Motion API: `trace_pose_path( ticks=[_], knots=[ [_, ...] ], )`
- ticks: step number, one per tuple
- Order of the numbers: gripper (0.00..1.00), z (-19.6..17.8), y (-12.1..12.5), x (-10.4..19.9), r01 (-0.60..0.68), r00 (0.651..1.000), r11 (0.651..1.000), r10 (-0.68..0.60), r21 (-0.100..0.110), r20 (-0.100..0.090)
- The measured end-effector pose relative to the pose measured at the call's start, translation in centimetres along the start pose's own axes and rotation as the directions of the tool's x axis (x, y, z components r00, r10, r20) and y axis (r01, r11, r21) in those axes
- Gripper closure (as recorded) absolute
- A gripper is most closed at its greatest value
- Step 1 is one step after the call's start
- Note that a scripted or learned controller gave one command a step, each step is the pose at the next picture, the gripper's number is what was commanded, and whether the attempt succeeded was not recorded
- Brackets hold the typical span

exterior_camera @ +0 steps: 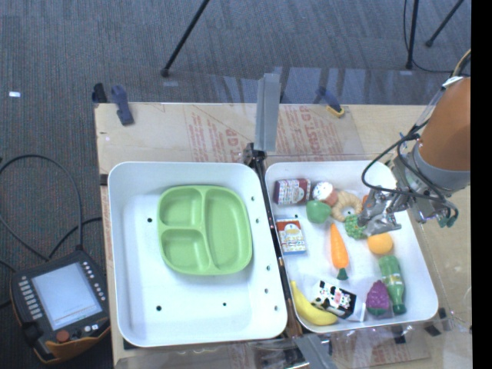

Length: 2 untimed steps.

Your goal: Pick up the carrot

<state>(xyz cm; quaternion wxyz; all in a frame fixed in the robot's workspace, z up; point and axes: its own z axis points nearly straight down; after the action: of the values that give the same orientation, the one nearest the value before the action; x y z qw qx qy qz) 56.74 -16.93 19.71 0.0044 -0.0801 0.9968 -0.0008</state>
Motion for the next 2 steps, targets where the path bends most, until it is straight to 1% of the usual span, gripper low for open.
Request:
trace_pose_path(
  ticks=[1,2],
  knots=[
    [1.00,11.1,9.3,4.3,-0.014,1.000,1.000,0.014,-0.007,-0.013],
    [1.00,0.7,12.6,5.8,-0.129,0.992,0.992,0.129,-0.002,-0.002]
  ],
)
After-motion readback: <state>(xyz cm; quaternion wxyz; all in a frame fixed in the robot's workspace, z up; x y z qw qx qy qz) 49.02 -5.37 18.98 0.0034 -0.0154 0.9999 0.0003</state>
